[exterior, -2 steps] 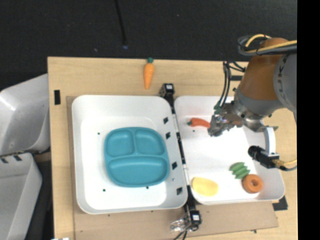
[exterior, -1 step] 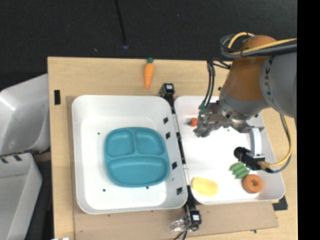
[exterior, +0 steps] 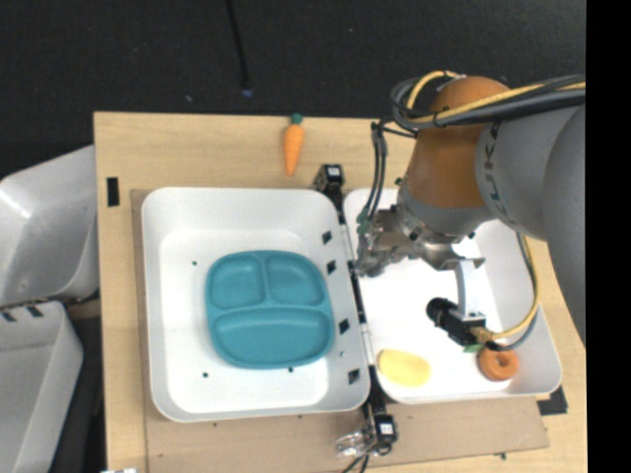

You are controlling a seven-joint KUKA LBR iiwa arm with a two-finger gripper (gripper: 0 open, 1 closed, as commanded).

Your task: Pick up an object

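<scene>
Bench [exterior: 118, 156] is pale wood, sitting on a dark, nearly black floor [exterior: 148, 37]. White moulded casing [exterior: 44, 230] butts up against the bench's left side. There's a small black mark [exterior: 111, 191] on the wood near the left edge.

Two white bins sit side by side, touching along the middle. A row of small black clips [exterior: 345, 325] runs down that shared wall.

Left bin [exterior: 163, 363]: one teal divided plate [exterior: 268, 308], flat, roughly centred, three compartments facing up.

Right bin [exterior: 404, 308]: a yellow piece [exterior: 404, 368] lies at the near-left corner, just beside the dividing wall. An orange ring [exterior: 499, 364] lies at the near-right corner, well apart from the yellow one. Both are lying loose on the bin floor.

A toy carrot [exterior: 293, 146] is outside the bins, on bare wood behind the left bin, green tip pointing away.

The arm [exterior: 532, 166] comes in from the right, with its orange band [exterior: 449, 156] over the back of the right bin. The gripper [exterior: 380, 252] is down at the right bin's left wall, far half, close to the clips. It's apart from the yellow piece and ring. Nothing visible in its grasp. The wrist body blocks the business end, so I can't tell whether it's open or closed.

Any print on the hardware is too small to read.
</scene>
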